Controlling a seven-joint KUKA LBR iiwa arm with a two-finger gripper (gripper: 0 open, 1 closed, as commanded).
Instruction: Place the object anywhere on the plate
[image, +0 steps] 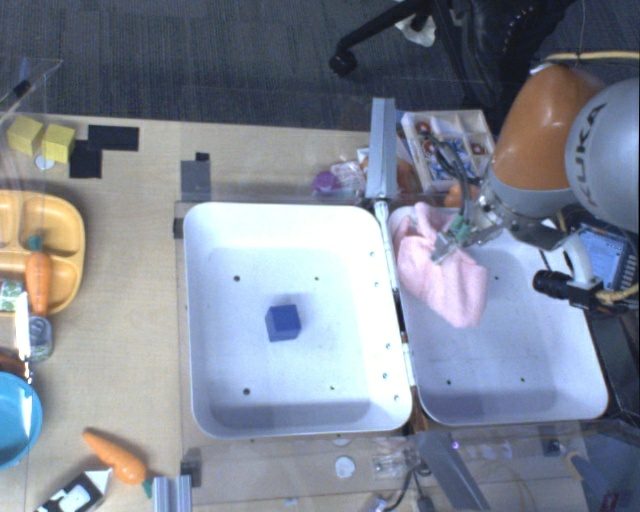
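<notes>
Arm: I am seeing the grey arm (590, 120) reaching in from the right, its orange band sitting over the top of the right bin (520, 390).
Gripper: the gripper (455, 238) is hanging over the upper left part of the right bin, and its fingers are pinching a fold of the pink cloth (440, 275).
Pink cloth: it is draping down from the gripper, with its lower part lying on the bin floor and its left edge running close along the wall between the two bins.
Left bin: the left bin (230, 400) is holding a small blue cube (284, 321), which is sitting near the middle, well apart from the cloth.
Counter: the counter (120, 400) to the left is carrying a yellow divided plate (50, 225) with a carrot (38, 280) lying in it, a blue bowl (15, 420) at the edge, and a second carrot (118, 456) near the front.
Behind the bins: I am making out a small purple thing (326, 182) and a tray of mixed bits (445, 145), too cluttered for me to name.
</notes>
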